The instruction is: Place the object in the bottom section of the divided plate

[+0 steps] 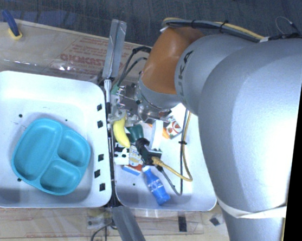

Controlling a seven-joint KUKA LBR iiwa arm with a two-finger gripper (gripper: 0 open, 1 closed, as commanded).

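A blue divided plate (51,156) lies in the left bin (7,89), its sections bare. In the right bin (199,197) several small things lie in a heap: a yellow banana (120,133), a blue bottle (156,186), a dark green item (136,133) and an orange and white item (172,127). My gripper (129,114) reaches down into the top left of that bin, just above the banana, below the orange band (166,59) of the wrist. The wrist and cables hide the fingertips.
The arm's big grey body (249,118) covers the right side of the right bin. A raised divider with black clips (104,139) separates the two bins. A yellow cable (174,172) loops across the heap. Cardboard (50,47) lies behind the bins.
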